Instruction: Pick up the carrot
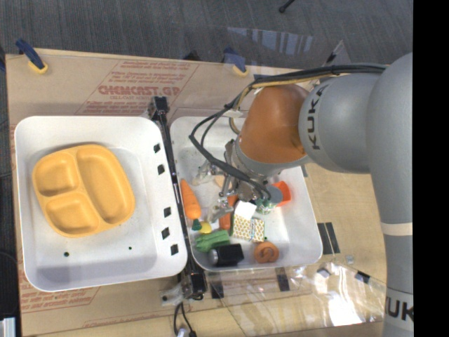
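Note:
The carrot (189, 199) is a long orange piece lying along the left wall of the right bin (309, 237), pointing toward the front. My gripper (226, 203) hangs below the orange wrist band over the middle of that bin, just right of the carrot and close to it. The wrist and cables hide much of the gripper. A small orange bit (226, 220) shows right under it; I cannot tell what it is.
Crowded in the front of the right bin are a green toy (210, 241), a black block (226, 255), a brown ring (265, 251), a checkered box (247, 226) and a red piece (282, 191). A yellow divided plate (83, 188) lies in the left bin (42, 265).

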